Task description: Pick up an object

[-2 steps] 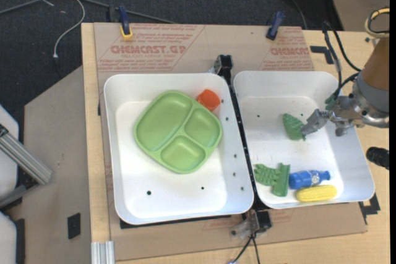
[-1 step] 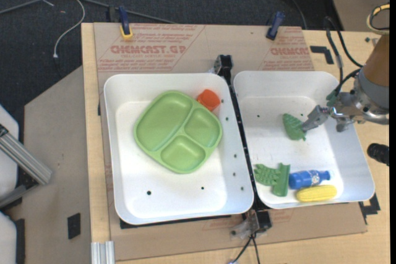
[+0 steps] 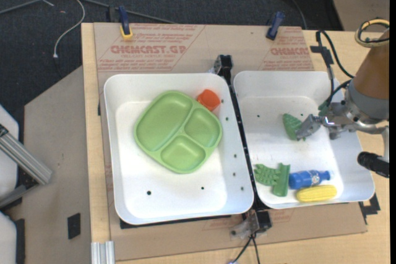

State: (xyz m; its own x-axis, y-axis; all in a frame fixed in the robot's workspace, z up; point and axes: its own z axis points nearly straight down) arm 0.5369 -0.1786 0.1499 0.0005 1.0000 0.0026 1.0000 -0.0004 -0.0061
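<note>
Gripper (image 3: 307,127) over right bin (image 3: 272,86), cardboard-topped bench (image 3: 161,43)

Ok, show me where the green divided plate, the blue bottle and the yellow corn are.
green divided plate (image 3: 178,132), camera view, on the ridge where its compartments meet.
blue bottle (image 3: 305,179), camera view, on the middle of its body.
yellow corn (image 3: 317,194), camera view, on the middle of the cob.

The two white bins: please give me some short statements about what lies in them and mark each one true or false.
1. The green divided plate lies in the left bin. True.
2. The orange object is in the right bin. False: it lies in the left bin, beside the plate.
3. The yellow corn lies near the blue bottle. True.
4. The gripper is over the left bin. False: it is over the right bin, at a small green object.
</note>
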